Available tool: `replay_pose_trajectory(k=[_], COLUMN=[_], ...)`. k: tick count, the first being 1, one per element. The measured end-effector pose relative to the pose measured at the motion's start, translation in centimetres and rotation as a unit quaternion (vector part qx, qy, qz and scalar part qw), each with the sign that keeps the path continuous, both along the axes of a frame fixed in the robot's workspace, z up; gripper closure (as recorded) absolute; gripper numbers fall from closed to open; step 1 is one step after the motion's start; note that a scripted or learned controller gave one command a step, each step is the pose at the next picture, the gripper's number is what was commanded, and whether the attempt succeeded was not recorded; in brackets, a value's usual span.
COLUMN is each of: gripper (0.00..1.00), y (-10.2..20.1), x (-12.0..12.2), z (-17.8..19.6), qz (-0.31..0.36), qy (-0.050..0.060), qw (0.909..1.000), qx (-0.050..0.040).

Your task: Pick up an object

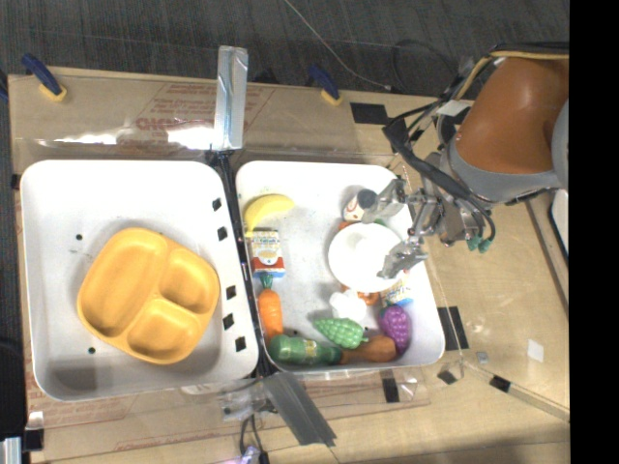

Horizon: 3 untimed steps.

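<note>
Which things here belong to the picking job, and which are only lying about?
Part of the job:
- gripper, over the right bin
- that bin's pickable things: banana, white plate, carrot, purple grapes, green bottle

Lying about:
- left bin with the yellow divided tray
- blue clamps on the bench edge

Single fixed camera looked down at a slant on both white bins [39, 259], arm [508, 114] entering from the right.
</note>
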State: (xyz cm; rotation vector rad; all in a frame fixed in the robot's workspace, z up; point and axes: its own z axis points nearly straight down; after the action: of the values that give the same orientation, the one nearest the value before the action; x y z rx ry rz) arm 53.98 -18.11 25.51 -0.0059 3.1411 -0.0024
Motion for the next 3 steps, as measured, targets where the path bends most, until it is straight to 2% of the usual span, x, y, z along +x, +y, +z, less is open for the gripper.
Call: replay_pose_trajectory(k=[1, 2, 3], gripper=[0.00, 0.00, 0.00], y=[-1.5, 0.5, 0.0], x=[-1.1, -1.1, 0.3], z=[-15.2, -16.0, -16.1], qz=[-0.043, -0.123, -0.078], qy=[-0.003, -0.004, -0.002], qw=[0.9991, 0.9924, 0.9969], qx=[0.0001, 0.0005, 0.0003])
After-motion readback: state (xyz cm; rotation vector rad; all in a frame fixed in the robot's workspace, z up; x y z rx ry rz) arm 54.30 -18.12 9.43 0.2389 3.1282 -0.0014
